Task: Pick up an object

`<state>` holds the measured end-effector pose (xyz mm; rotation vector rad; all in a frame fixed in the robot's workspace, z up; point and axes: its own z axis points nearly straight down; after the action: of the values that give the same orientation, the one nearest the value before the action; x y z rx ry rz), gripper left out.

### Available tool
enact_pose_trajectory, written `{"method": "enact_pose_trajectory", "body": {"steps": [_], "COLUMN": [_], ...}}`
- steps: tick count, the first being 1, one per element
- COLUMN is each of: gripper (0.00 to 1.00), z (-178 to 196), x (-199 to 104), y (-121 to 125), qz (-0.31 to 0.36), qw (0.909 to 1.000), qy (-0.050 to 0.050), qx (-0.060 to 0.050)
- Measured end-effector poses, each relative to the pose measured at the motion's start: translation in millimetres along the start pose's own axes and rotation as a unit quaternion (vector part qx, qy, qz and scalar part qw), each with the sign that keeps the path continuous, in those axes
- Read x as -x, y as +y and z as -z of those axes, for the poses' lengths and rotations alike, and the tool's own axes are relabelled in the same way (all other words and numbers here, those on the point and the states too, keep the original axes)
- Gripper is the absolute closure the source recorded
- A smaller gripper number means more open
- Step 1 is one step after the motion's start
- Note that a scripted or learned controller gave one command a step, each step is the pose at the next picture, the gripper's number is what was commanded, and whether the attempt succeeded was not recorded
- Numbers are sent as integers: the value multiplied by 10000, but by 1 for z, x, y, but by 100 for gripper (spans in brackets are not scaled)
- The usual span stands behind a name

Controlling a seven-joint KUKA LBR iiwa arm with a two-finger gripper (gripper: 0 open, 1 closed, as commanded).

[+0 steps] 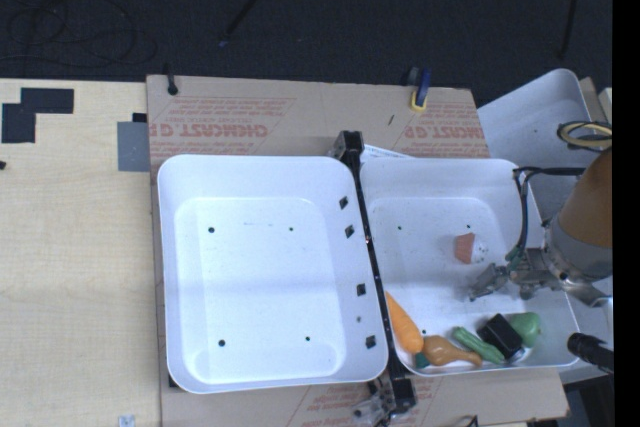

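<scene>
My gripper (487, 281) reaches into the right bin (430, 195) from the right, low over its floor, with its thin fingers pointing left. A small reddish-pink block (464, 248) lies just up and left of the fingertips, apart from them. Along the bin's front edge lie an orange carrot (403, 321), a tan piece (445, 349), a green pod-shaped toy (478, 343), a black block (501, 334) and a green rounded object (524, 324). Nothing shows between the fingers.
The left bin (262, 270) sits beside the right one, parted by a black clip strip (362, 260). Both rest on a cardboard sheet (300, 120). The arm's grey body with its orange band (590, 210) overhangs the right bin's right rim. A blue-yellow clamp (419, 88) grips the cardboard's far edge.
</scene>
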<state>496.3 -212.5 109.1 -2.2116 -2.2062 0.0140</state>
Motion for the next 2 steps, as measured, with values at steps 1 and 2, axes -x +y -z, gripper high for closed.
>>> {"method": "enact_pose_trajectory", "body": {"steps": [1,2], "gripper": [0,0], "z": [-7,-22], "x": [-13,-45], "y": [-15,10], "qz": [-9,22], "qw": [10000,10000], "qy": [-15,-28], "qx": [68,88]}}
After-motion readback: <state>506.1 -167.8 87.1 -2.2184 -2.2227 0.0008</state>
